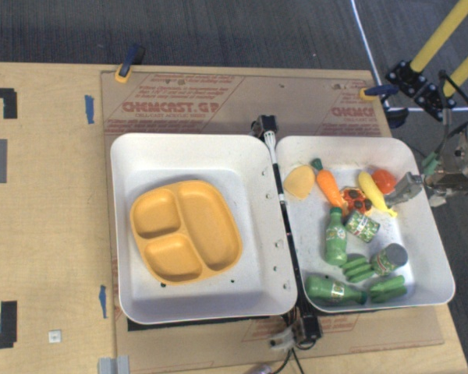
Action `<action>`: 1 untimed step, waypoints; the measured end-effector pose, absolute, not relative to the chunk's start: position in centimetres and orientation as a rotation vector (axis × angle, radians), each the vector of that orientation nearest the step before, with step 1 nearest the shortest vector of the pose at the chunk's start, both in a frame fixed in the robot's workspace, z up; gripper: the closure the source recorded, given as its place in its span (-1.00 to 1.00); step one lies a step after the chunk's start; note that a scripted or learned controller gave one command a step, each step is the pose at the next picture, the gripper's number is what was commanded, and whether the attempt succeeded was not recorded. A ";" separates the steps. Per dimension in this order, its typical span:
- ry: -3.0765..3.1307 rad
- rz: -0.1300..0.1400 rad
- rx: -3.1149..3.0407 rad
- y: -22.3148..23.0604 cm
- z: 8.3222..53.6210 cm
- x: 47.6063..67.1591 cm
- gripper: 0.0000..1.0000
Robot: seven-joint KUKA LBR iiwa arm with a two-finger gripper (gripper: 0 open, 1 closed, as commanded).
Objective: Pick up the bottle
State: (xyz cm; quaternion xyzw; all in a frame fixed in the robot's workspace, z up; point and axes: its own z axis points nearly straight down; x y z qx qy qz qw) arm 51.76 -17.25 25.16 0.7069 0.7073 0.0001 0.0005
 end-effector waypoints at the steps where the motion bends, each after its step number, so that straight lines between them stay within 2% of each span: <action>1: 2.235 0.000 2.209 -14.7 18.3 47.9 -1.00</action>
